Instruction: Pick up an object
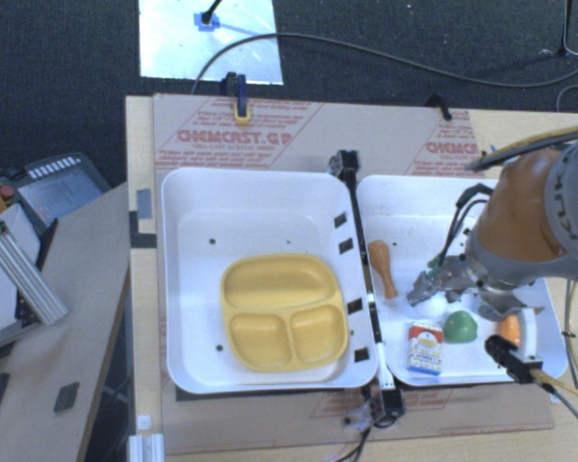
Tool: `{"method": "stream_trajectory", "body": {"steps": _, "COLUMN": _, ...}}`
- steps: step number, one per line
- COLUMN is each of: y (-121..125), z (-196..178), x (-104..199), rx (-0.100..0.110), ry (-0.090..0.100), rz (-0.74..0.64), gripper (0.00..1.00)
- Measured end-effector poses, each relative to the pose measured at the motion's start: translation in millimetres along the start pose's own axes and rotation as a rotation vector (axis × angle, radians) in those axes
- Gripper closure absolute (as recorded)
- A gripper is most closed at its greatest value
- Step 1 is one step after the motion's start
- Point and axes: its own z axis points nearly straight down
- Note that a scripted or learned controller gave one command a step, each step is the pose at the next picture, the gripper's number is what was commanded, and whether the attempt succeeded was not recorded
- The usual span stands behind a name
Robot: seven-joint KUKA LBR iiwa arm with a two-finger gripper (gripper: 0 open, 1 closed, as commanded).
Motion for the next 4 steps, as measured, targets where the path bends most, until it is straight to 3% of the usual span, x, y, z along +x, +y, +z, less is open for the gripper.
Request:
{"method": "stream_trajectory", "body": {"steps": 2, "y": 8, "z": -100, "x": 6, "rx": -0.004, "ry": -0.001, "rz": -0.002, "gripper": 1.0}}
{"method": "stream_trajectory", "body": {"steps": 3, "y": 9, "z": -122, "x": 6, "rx": -0.003, "ry": -0.001, "rz": -0.002, "gripper": 1.0}}
{"method": "stream_trajectory", "body": {"steps": 4, "y": 4, "z": -131, "x": 56, "rx": -0.001, "ry": 0.002, "rz": -0.008, "gripper": 1.0}}
